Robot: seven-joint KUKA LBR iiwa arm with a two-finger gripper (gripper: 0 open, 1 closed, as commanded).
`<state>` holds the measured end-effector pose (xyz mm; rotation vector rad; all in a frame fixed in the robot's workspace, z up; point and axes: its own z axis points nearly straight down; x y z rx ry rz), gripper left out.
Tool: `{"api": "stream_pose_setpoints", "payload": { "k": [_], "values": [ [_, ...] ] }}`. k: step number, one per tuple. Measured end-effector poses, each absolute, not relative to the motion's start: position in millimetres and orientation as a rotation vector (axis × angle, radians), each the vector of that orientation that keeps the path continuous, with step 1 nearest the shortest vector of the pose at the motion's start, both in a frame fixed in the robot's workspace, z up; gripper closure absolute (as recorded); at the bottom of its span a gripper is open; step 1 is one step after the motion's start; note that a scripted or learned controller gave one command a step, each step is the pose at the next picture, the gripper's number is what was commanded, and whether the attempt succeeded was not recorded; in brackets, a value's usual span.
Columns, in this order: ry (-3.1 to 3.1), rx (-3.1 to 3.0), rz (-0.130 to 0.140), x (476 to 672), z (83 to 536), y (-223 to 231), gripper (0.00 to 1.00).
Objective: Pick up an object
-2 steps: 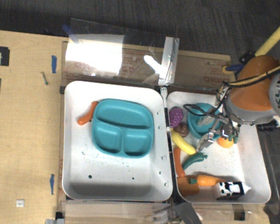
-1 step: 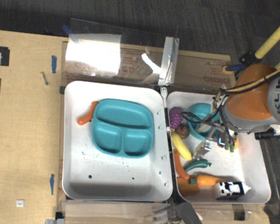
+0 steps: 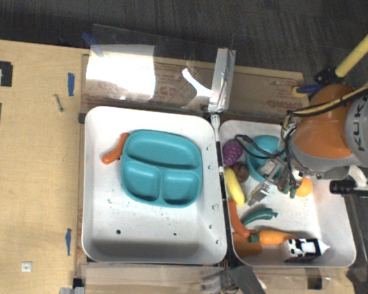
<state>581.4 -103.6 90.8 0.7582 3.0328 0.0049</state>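
White bins (image 3: 93,231) on wooden bench (image 3: 23,161)

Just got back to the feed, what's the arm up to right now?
The arm is reaching into the right bin, its pincer low among the toys there: a yellow banana, purple grapes, a carrot and a teal bowl. Nothing can be seen between its fingers. The left bin holds a teal divided plate with an orange piece beside it.
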Motion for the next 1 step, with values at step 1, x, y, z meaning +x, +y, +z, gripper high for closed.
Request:
{"api": "stream_pose_setpoints", "payload": {
  "k": [1],
  "values": [
    [3.009,0.751,0.005,587.8,109.0,-105.1,1.0]
  ]
}}
